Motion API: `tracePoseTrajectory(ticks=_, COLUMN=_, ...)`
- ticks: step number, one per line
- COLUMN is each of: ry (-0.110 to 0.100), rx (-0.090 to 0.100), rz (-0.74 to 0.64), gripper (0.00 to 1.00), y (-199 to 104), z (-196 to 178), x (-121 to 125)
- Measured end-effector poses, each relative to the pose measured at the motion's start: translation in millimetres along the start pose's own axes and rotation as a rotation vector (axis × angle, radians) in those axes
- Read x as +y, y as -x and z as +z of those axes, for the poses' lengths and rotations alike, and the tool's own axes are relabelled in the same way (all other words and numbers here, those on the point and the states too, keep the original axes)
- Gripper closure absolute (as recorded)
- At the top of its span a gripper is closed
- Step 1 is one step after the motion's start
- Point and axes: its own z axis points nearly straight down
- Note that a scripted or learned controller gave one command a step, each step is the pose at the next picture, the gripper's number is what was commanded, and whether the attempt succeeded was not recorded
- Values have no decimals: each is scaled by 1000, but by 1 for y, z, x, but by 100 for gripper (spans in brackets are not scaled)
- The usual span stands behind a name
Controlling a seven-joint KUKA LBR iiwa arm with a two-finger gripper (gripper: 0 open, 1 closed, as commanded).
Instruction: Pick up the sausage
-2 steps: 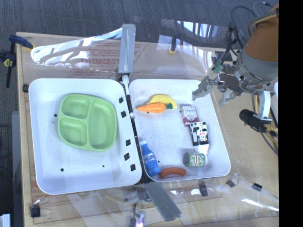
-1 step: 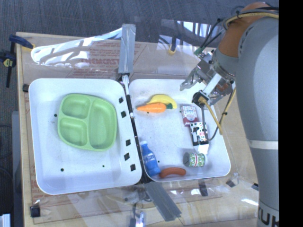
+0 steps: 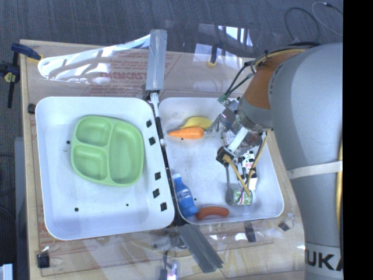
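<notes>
The sausage (image 3: 213,213) lies against the right bin's near wall (image 3: 233,219), with a blue bottle (image 3: 184,196) just left of it. The gripper (image 3: 239,196) hangs just right, so open floor remains only on its far side.

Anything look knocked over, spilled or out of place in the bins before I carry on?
Nothing spilled or damaged. The blue bottle lies on its side against the right bin's left wall, with the sausage just beside it at the near edge. The carrot and the yellow piece sit together at the far end. The green plate lies flat in the left bin.
</notes>
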Motion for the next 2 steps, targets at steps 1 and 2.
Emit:
tracePoseTrajectory(ticks=1, ry=2, rx=2, rz=331, gripper=0, y=-21, z=-64, x=-38)
tracePoseTrajectory(ticks=2, ry=-1, rx=1, rz=266, gripper=0, y=-39, z=-59, x=-53)
